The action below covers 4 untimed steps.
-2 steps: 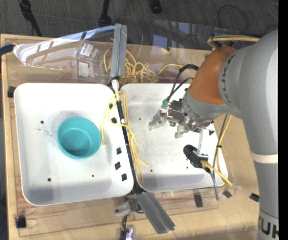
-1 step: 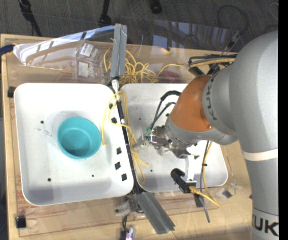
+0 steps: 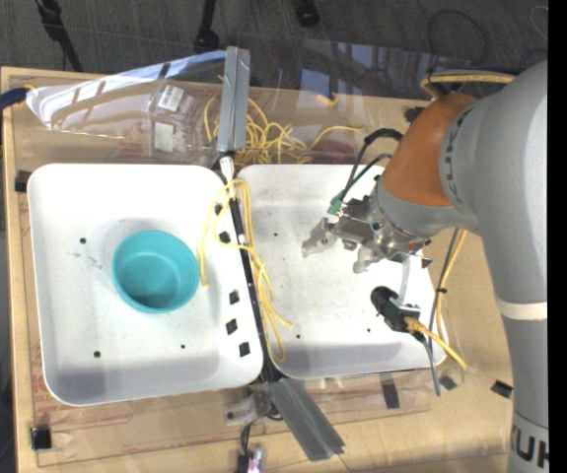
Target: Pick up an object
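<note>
Grey arm [image 3: 500, 166] bends its end effector [image 3: 342, 244] over the right bin [image 3: 303, 353].

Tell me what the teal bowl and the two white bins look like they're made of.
Teal bowl: probably plastic, smooth and evenly coloured, with a soft sheen on its rim. Left bin and right bin: likely moulded plastic, matte white with rounded corners and thin rims; painted metal can't be ruled out.
</note>
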Tool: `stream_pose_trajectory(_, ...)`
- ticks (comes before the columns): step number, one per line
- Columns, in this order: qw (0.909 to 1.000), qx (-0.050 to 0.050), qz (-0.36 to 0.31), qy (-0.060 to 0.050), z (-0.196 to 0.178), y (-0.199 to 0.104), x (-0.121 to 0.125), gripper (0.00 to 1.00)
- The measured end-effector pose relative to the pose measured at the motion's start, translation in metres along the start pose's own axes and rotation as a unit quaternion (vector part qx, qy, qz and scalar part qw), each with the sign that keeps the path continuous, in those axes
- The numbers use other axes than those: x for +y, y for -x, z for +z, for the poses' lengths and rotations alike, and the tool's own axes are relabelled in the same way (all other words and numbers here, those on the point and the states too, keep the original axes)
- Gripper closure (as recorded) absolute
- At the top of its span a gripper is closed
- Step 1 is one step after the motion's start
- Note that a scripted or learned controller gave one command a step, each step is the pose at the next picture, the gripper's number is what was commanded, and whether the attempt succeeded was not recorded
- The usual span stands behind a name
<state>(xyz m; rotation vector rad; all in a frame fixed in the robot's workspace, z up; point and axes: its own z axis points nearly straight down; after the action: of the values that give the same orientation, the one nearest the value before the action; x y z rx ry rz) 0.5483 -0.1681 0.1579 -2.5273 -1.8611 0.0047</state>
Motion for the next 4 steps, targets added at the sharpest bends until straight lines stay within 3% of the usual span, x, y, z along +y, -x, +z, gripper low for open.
stream_pose_trajectory(1,0.999,-0.004,-0.044,0.005,0.058,-0.045,-0.065,0.0)
stream_pose_trajectory(2,0.9997,0.001,-0.026,0.0,0.067,-0.03,0.01,0.0)
stream_pose_trajectory(3,0.9937,0.001,0.112,0.0,-0.024,0.025,0.012,0.0)
stream_pose_trajectory(4,0.9999,0.001,0.011,-0.001,0.067,-0.032,-0.048,0.0)
